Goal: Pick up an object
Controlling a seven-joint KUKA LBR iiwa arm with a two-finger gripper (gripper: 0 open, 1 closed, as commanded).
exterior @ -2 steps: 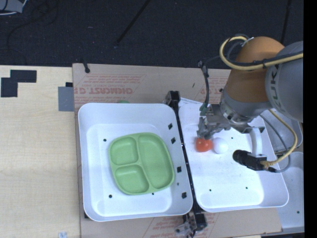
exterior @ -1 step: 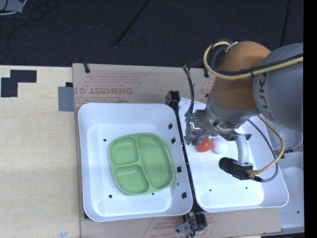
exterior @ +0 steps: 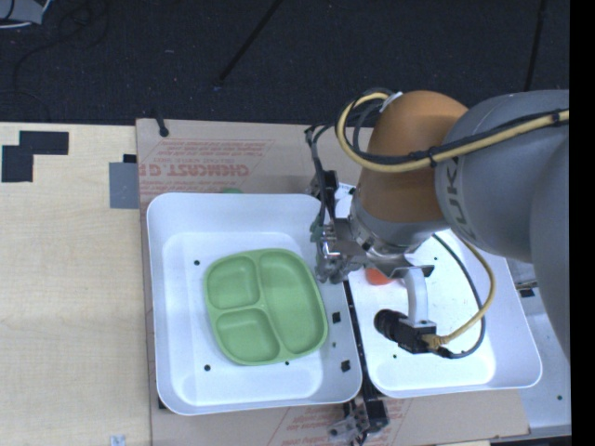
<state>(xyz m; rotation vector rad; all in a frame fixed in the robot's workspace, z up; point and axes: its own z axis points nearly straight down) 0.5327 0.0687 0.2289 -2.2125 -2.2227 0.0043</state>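
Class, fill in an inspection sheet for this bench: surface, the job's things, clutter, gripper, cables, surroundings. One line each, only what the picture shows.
Surface: two white bins, left bin and right bin, on a cardboard sheet.
Job's things: green divided tray lying flat in the left bin; small orange object in the right bin, partly hidden by the arm.
Clutter: nothing seen.
Gripper: hidden under the wrist; state cannot be told.
Cables: yellow and black cable looping off the arm.
Surroundings: dark carpet behind the bench.

Smooth green plastic tray point(exterior: 265, 305) in glossy white plastic bin point(exterior: 177, 342).
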